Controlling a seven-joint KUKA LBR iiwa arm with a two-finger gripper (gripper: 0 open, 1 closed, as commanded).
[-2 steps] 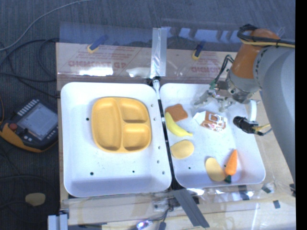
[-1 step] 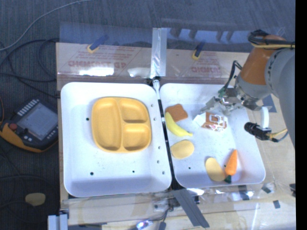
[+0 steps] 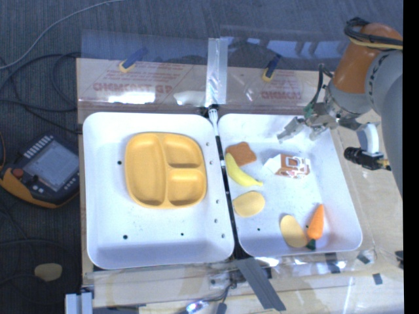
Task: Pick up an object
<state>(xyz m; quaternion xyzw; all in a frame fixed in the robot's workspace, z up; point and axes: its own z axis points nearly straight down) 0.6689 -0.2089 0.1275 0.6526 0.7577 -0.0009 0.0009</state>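
Six small things lie in the right bin [image 3: 340, 175], and none has left its floor, so by the look of it the pick is not yet made. A brown toast-like piece [image 3: 242, 154] sits at the upper left of that bin with a banana [image 3: 241, 173] just below it along the left wall. A pale round slice [image 3: 249, 203] lies lower, just under the banana's tip. Near the middle is a white and orange packet [image 3: 290, 166]. At the lower right a yellow slice [image 3: 294, 231] touches a carrot [image 3: 315, 222].

The gripper [image 3: 306, 126] hangs over the upper right of the right bin, at the end of the arm [image 3: 364, 64] that comes in from the upper right of the frame. Whether its fingers are spread or closed I cannot tell; the metal parts there are too small and tangled to read. Nothing shows caught in it.

The left bin [image 3: 105, 227] carries a yellow divided tray [image 3: 165, 169] at its centre.

Nearest the gripper is the packet, below and slightly left of it, so that seems the likeliest target. Left to do, as I judge it: descend onto a thing, close on it, lift.
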